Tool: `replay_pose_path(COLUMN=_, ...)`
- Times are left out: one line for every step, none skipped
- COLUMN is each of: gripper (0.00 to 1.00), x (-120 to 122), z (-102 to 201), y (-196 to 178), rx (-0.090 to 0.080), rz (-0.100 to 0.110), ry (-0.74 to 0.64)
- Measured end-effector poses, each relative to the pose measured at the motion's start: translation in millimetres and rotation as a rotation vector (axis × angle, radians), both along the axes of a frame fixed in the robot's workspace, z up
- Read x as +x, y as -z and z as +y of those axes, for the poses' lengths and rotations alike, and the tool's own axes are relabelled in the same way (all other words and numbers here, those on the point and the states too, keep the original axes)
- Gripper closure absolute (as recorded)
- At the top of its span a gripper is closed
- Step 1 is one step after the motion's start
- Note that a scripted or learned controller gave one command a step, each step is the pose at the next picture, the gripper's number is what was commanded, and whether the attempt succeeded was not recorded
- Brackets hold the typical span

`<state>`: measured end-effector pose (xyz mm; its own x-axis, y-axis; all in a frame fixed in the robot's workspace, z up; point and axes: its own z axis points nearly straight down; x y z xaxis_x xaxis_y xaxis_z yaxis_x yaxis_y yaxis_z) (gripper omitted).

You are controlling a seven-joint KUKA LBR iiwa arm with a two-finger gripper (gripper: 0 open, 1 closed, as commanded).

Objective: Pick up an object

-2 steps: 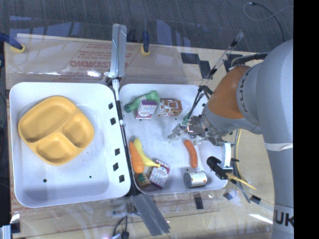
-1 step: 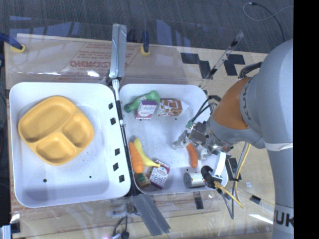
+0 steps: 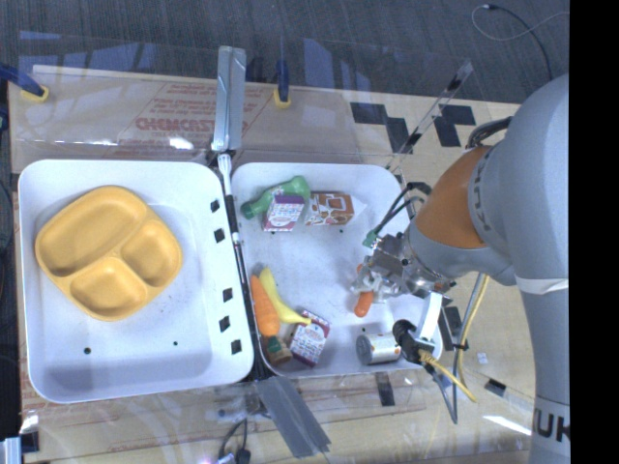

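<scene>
The gripper [image 3: 372, 278] hung low over the right-hand shallow white bin [image 3: 319, 259], near its right wall, and a small orange carrot-shaped toy [image 3: 363, 304] showed just beneath and touching its tip, standing roughly upright in the view with its long axis running from the gripper downward toward the bin's near edge. Whether the gripper was apart or clamped on that orange piece could not be told, since the wrist hid the contact. Judged from this, the carrot-shaped toy was the nearest candidate, directly under the tool; a short silver metal can [image 3: 379, 347] lay just beyond it toward the near edge, on its side with its axis running left to right. Well to the left lay a larger orange carrot toy [image 3: 264, 307] beside a yellow banana toy [image 3: 280, 304], both running lengthwise along the bin's left wall, with a small printed carton [image 3: 308, 339] at their foot. At the far side sat a green toy vegetable [image 3: 276, 197] and two little printed boxes [image 3: 308, 210], their lettering too small to read. The left bin held a yellow divided plastic tray [image 3: 108, 249]. Faint red printing on the clear sheet [image 3: 184, 116] across the bench was illegible.
</scene>
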<state>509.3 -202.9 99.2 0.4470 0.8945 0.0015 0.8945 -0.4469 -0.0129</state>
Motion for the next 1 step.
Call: replay_pose_path(gripper=1.00, x=24.6, z=40.4, y=-89.7, rx=-0.005, rz=-0.008, ry=-0.003)
